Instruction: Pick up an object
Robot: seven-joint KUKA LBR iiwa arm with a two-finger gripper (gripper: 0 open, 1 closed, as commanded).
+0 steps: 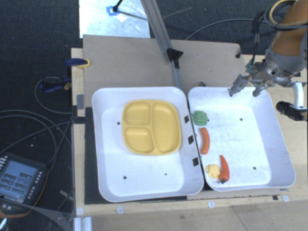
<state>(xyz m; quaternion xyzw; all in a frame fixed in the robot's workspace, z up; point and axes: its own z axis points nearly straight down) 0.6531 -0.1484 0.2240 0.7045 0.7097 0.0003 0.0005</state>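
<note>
white right bin (269,143) holds the targets along its left wall. orange sausage (204,141) looks light, smooth, likely slippery; pinch it across the middle. the carrot (224,168) tapers and touches a small yellow piece (212,170). the green broccoli (200,117) is knobbly, easier to grip. the wall crowds all four. gripper (246,89) hovers over the far rim, fingers spread, empty. yellow plate (150,127) sits in the left bin (110,167).

Free room and obstacles: right bin (260,129) floor bare across centre and right; broccoli (200,117), sausage (205,141), yellow piece (212,170) and carrot (224,169) line its left wall. Left bin (108,143) centre occupied by yellow divided plate (151,127); margins around it open
</note>
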